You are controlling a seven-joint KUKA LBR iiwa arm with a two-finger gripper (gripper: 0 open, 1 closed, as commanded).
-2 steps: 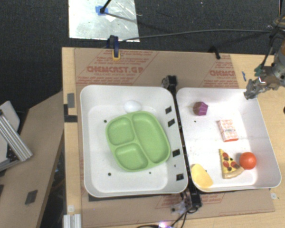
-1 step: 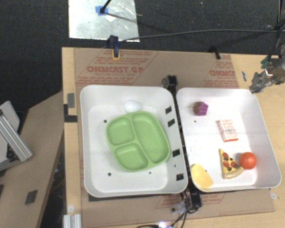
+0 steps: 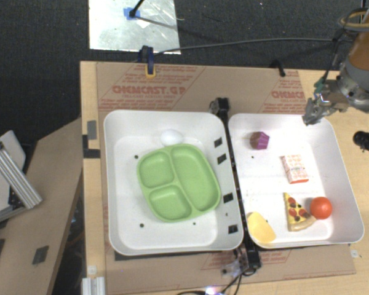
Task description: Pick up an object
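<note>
- My gripper (image 3: 313, 112) hangs over the far right corner of the right bin (image 3: 338, 158), near its rim; at this size I cannot tell how it is set, and nothing shows in its grasp.
- Nearest to me in that bin lies a small purple object (image 3: 259, 140), towards the far left side.
- Nearer the camera, mid-bin, lies a small white and red carton (image 3: 294, 168), flat on the floor.
- Along the near side sit a toy pizza slice (image 3: 297, 212) with a red tomato (image 3: 321, 208) touching its right edge, and a yellow piece (image 3: 261, 227) in the near left corner, partly on the rim.
- The left bin (image 3: 123, 165) holds a green divided tray (image 3: 178, 182) with three compartments, set at a slant; a pale white lump (image 3: 171, 137) lies just beyond it.
- Both bins rest side by side on a brown board (image 3: 190, 82) printed with red lettering, clamped at the far edge by a blue and yellow clamp (image 3: 148, 60).
- Beyond the board is dark carpet with a shiny foil sheet (image 3: 134, 17) on it.
- At the left stands a slanted aluminium rail (image 3: 12, 171).
</note>
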